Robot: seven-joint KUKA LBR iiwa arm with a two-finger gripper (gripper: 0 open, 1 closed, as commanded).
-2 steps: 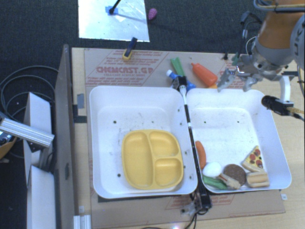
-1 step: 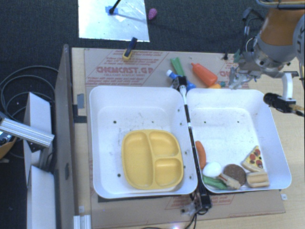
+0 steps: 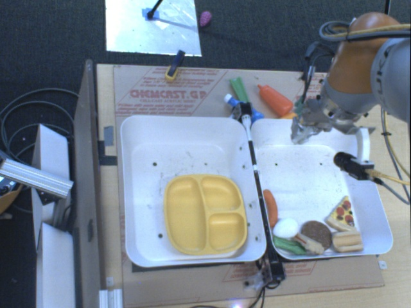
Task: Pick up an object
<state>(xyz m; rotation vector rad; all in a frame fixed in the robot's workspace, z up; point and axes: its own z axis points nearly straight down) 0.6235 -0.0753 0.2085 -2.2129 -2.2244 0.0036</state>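
Toy food (image 3: 314, 235), hand (image 3: 300, 135) hovering above bin (image 3: 379, 236)

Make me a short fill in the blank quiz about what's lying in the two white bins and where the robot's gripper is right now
1. The yellow divided tray lies in the ____ bin.
2. The pizza slice lies in the right bin, near its ____ right corner.
3. The gripper hovers over the ____ left corner of the right bin.
4. The white egg lies beside a ____ patty.

Missing words: left; front; back; brown
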